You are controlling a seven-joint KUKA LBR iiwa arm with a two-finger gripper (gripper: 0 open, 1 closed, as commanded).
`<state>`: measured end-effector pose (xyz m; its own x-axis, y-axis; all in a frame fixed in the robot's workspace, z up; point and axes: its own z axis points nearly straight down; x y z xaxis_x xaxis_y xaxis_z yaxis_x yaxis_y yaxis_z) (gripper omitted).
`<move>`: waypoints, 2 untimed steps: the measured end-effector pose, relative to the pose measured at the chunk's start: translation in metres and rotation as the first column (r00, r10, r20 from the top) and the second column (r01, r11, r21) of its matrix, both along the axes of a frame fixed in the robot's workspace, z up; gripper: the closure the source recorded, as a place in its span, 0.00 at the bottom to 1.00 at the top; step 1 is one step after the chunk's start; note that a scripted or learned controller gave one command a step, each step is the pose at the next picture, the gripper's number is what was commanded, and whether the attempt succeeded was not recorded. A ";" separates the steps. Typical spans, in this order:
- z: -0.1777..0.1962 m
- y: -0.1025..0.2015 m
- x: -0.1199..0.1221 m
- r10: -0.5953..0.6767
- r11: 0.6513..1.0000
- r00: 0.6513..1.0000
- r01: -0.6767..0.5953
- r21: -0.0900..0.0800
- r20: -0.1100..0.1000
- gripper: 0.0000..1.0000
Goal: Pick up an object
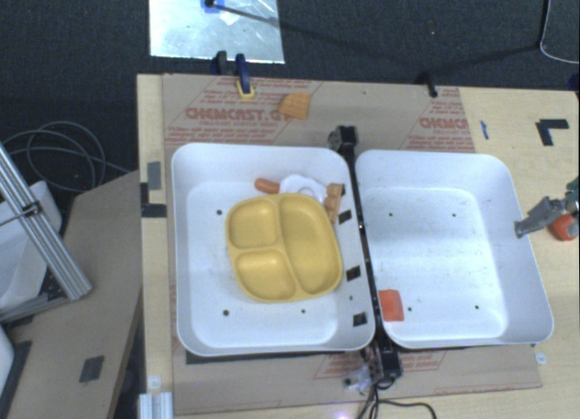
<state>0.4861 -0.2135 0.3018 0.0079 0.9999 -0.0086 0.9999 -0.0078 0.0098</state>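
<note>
A yellow divided plate (283, 249) lies in the left bin (195, 227). Behind it sit a small orange carrot-like piece (267, 186), a white object (299, 187) and a tan block (333, 199). An orange-red block (391, 305) rests in the near left corner of the right bin (507, 227). My gripper (542, 219) sits at the far right edge of the view, just outside the right bin's right rim, with nothing seen between its fingers.
A tan sponge-like piece (294, 105) lies on the bench behind the bins. A blue-and-yellow clamp (243, 77) stands at the bench's back edge. A shiny metal sheet (216, 9) lies on the floor beyond. Black clips (345, 136) join the bins along the middle.
</note>
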 end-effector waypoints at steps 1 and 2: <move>0.136 0.035 0.002 0.016 1.000 1.000 -0.016 0.003 0.010 0.00; 0.143 0.006 0.001 0.008 1.000 1.000 -0.008 0.006 -0.003 0.00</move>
<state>0.4867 -0.2079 0.4449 0.0002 1.0000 -0.0030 1.0000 -0.0001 0.0063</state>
